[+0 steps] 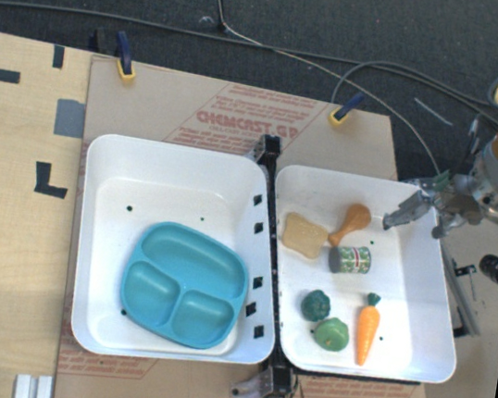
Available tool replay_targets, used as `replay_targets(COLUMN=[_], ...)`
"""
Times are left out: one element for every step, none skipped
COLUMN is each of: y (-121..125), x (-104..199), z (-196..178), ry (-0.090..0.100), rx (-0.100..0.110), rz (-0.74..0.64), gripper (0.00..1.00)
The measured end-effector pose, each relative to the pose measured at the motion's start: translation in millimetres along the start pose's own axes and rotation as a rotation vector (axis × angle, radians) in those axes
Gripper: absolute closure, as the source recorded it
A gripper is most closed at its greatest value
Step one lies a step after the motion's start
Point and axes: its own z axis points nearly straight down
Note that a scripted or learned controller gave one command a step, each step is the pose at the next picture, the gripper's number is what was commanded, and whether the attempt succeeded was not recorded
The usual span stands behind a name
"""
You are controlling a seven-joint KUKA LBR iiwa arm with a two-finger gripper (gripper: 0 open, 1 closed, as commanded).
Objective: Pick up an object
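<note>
A cardboard-covered bench [243, 118] is lying under the camera view, bearing two white bins side by side, with dark carpet and cables behind. The left bin [113, 172] is holding a blue divided tray [184, 286]. The right bin [420, 305] is holding the candidates: a tan bread slice [303, 235], a drumstick [352, 223], a small can [351, 259] lying on its side, a dark green vegetable [316, 304], a lighter green one [333, 333], and a carrot [367, 328].

The gripper [425, 212] is hovering at the right bin's upper right rim, its fingers spread apart and holding nothing, well apart from the carrot.

The carrot looks like the easiest pick, lying alone near the bin's front right. It is probably light, stiff plastic, smooth and somewhat slippery. Its long axis is running nearly front to back, leafy top pointing toward the far side, tip toward the front rim. Closing across the thick upper half, fingers perpendicular to that axis, seems soundest.
</note>
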Motion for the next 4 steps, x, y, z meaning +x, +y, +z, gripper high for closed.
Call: replay_targets(y=[3, 5, 10, 11], x=[1, 6, -2, -2], z=[-8, 55, 111, 142], ry=[-0.003, -0.002, -0.004, -0.006], rx=[-0.013, -0.008, -0.009, -0.014], rz=[-0.004, -0.004, -0.004, -0.005], gripper=[0.0, 0.0, 0.0, 0.0])
